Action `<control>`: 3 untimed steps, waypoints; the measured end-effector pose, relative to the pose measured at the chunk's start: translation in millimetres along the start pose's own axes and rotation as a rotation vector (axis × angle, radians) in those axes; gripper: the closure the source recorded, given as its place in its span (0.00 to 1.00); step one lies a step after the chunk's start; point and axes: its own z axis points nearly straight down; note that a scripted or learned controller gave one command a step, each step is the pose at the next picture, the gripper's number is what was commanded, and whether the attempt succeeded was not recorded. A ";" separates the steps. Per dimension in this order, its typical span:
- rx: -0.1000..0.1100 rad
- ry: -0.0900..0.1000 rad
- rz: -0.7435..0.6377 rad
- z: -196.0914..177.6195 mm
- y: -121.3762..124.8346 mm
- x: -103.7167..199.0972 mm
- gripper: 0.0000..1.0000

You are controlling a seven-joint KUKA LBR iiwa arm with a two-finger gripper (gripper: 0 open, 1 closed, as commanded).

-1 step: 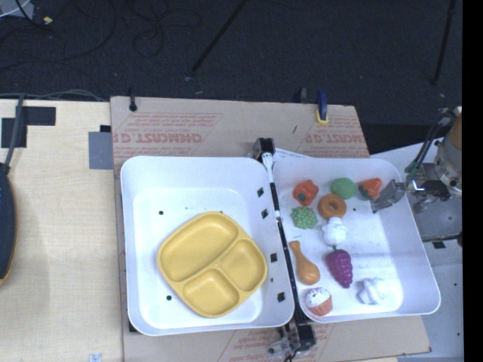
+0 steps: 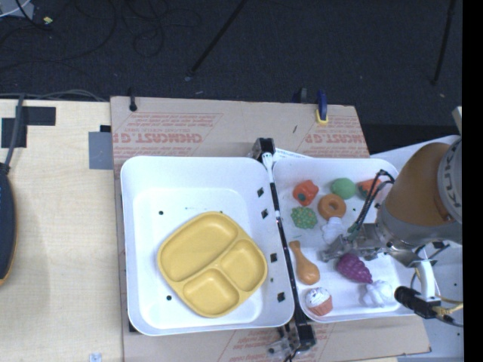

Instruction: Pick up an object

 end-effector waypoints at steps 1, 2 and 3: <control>-0.002 -0.002 0.009 -15.4 0.7 -4.9 1.00; -0.019 -0.001 -0.009 -168.2 33.9 66.3 1.00; -0.016 0.001 -0.007 -295.0 -7.3 123.4 1.00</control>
